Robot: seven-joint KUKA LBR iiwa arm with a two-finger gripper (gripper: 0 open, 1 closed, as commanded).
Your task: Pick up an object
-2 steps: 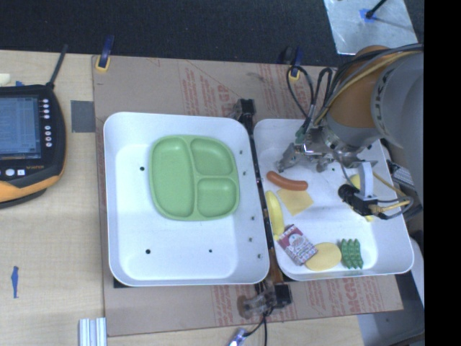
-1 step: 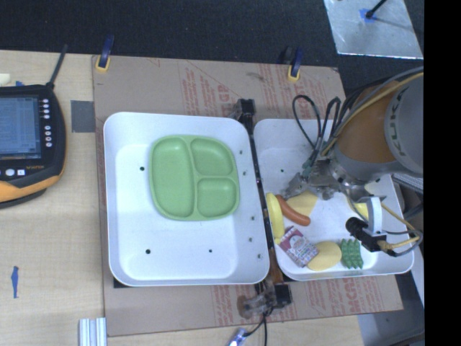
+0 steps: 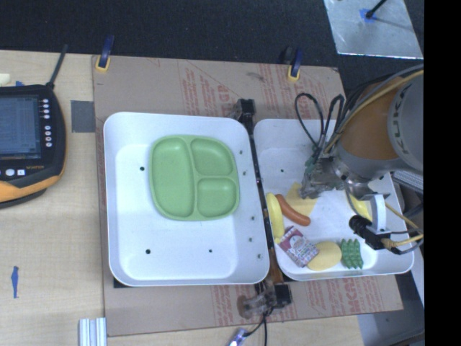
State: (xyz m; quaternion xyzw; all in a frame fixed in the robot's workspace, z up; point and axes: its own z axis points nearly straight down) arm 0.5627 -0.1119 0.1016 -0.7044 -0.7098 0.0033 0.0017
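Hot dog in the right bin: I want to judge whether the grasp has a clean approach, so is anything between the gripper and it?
Nothing visible stands between them. The gripper hangs just above and right of the hot dog. A banana lies beside its left end, and a yellow piece sits under it.

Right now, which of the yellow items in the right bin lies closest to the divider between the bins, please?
The banana, lying along the right bin's left wall; the yellow lemon-like piece sits further right.
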